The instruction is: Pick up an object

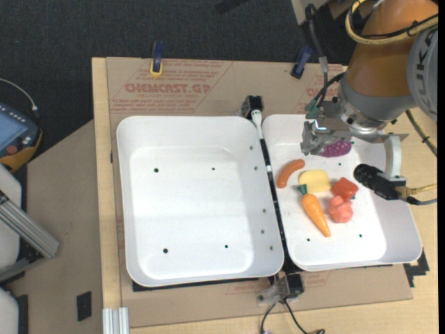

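The right bin (389, 245) holds several toy foods. An orange sausage (290, 172) lies near its left wall, with a yellow piece (315, 181) beside it and a carrot (316, 214) pointing toward the front. Two red pieces (343, 199) sit to the right of those. A purple grape bunch (339, 147) lies at the back of the bin, partly hidden by the gripper (316, 142), which hangs low over the bunch's left side. I cannot see anything held in the gripper.
The left bin (139, 207) sits beside the right one, the two meeting at a black-edged seam. Both rest on a cardboard sheet (104, 117) held by blue clamps at the back. A black cable connector (375, 179) hangs from the arm over the right bin's right side.
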### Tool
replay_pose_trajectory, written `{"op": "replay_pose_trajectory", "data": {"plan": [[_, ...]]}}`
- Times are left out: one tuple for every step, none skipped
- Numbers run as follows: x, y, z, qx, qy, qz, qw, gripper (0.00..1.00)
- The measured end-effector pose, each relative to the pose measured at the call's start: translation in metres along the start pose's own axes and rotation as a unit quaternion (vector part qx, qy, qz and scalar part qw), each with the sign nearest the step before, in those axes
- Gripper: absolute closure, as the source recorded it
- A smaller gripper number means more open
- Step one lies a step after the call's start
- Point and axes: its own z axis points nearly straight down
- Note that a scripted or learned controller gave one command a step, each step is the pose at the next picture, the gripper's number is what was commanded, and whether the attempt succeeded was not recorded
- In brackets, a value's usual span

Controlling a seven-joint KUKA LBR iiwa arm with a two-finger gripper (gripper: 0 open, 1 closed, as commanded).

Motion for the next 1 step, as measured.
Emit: {"op": "replay_pose_trajectory", "data": {"plan": [[0.0191,-0.0080,0.0356,0.005,0.001,0.001,1.0000,1.00]]}}
